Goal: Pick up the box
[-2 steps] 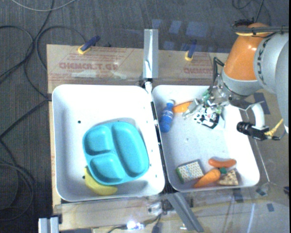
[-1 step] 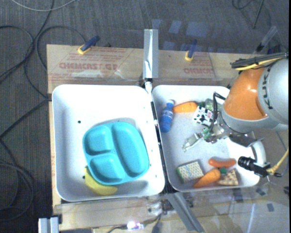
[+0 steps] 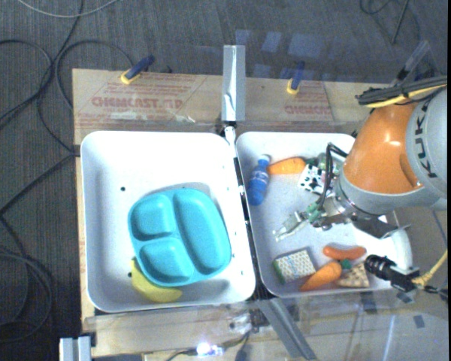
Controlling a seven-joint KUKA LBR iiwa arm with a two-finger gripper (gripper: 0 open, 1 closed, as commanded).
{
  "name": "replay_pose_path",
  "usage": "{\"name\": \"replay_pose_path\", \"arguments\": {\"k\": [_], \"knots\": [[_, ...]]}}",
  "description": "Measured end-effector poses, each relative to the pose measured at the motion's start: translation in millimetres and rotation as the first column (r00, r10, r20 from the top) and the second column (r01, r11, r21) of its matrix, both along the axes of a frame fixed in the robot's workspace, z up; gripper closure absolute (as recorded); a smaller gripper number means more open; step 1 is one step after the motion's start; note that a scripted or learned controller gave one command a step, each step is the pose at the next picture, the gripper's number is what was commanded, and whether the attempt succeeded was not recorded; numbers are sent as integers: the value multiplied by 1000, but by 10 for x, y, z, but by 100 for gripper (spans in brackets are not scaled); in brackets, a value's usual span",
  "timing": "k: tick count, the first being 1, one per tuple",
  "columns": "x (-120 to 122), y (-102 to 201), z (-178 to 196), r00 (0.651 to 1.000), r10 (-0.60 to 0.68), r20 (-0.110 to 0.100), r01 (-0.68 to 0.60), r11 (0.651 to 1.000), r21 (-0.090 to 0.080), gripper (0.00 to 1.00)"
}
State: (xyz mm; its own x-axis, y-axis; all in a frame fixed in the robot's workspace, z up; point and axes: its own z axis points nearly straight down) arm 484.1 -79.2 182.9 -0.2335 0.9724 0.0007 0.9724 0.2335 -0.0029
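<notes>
A small flat box (image 3: 295, 263) with a green-and-white grid face lies near the front of the right bin (image 3: 264, 224). My gripper (image 3: 293, 224) hangs just above and behind it, over the middle of the bin floor, reaching in from under the orange wrist (image 3: 379, 160). The box lies apart from the gripper. A second small item with a black-and-white dotted pattern (image 3: 311, 176) sits at the back of the bin, partly behind the arm's cables.
The right bin also holds a blue bottle (image 3: 257, 180) by its left wall, a carrot (image 3: 287, 166) at the back, another carrot (image 3: 323, 275), a red sausage (image 3: 344, 252) and a cracker (image 3: 354, 277). The left bin holds a blue divided tray (image 3: 180, 235) and a banana (image 3: 154, 286).
</notes>
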Motion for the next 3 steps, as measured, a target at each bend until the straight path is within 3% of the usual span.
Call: {"name": "replay_pose_path", "arguments": {"k": [1,2,3], "knots": [[31,-237,-941,1000,-22,13,22,1000,0,0],[40,-235,-847,1000,-22,14,22,1000,0,100],[39,-234,-847,1000,-22,14,22,1000,0,0]]}}
